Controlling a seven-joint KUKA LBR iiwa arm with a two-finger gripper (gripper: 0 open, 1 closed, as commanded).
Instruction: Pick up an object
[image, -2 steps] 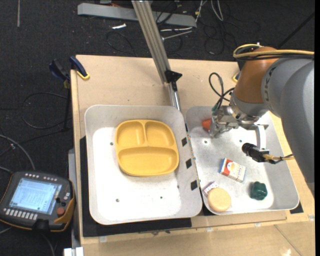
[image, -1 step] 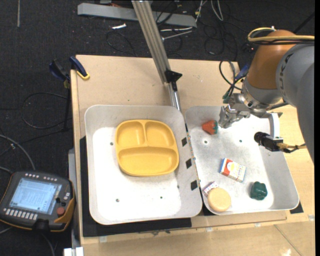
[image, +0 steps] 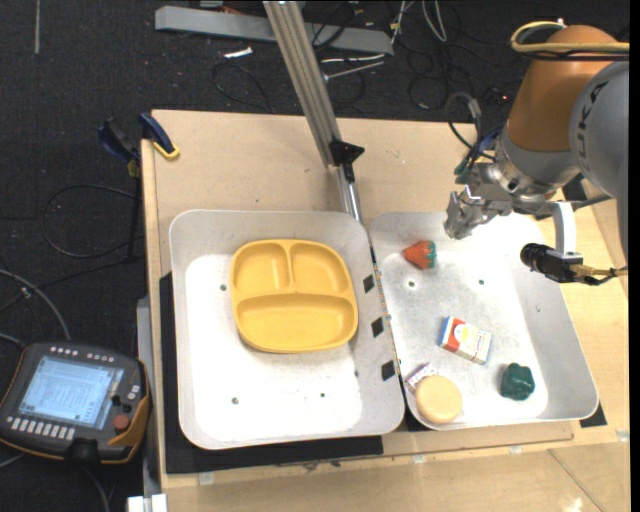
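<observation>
My gripper hangs over the far edge of the right bin, its fingers close together with nothing visible between them. A toy strawberry lies just left of and below the gripper, apart from it. Nearer the front of the same bin lie a small orange and white carton, a dark green pepper-like toy and a round tan biscuit at the front left corner.
A yellow divided plate lies in the left bin. A slanted metal pole rises from the seam between the bins. A teach pendant sits off the bench at the front left.
</observation>
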